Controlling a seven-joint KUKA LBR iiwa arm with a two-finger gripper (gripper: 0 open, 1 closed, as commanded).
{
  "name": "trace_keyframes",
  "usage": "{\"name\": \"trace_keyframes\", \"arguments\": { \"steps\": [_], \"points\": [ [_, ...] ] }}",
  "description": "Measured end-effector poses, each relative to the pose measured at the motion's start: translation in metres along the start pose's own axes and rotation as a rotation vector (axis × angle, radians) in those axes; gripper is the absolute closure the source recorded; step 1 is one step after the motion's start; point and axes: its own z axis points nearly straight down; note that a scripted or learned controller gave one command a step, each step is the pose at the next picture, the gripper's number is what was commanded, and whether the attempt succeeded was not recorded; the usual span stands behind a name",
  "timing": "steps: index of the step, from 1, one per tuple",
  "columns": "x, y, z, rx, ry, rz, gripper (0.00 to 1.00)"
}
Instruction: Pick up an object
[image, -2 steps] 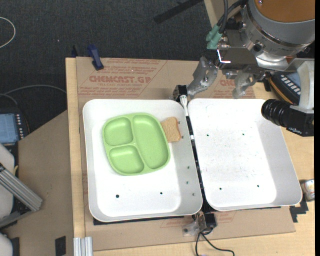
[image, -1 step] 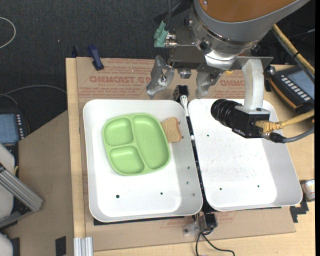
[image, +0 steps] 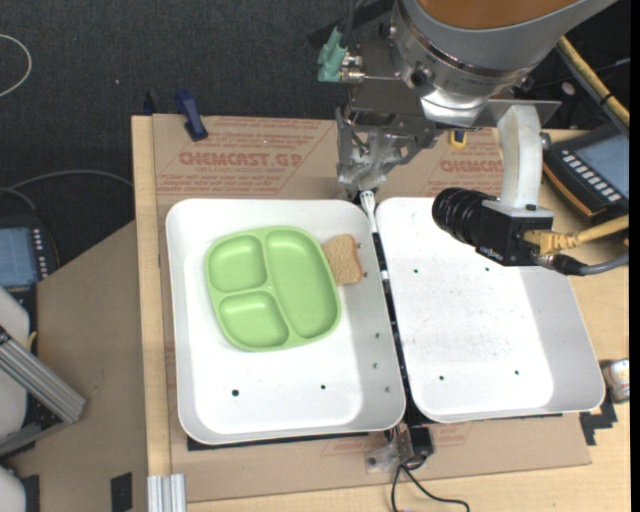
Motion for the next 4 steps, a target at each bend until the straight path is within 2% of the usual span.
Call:
{"name": "trace_keyframes", "arguments": {
  "steps": [1,2,3,4],
  "points": [
    [-0.011,-0.003,0.175,0.025,-0.01,0.005,1.0],
    [-0.1,0.004,0.183,0.011,-0.005,0.012,1.0],
    [-0.095,-0.002,0.175,0.004,-0.002,0.003,1.0],
    [-0.122,-0.001,0.161,0.002,-0.003,0.006,1.0]
  ]
}}
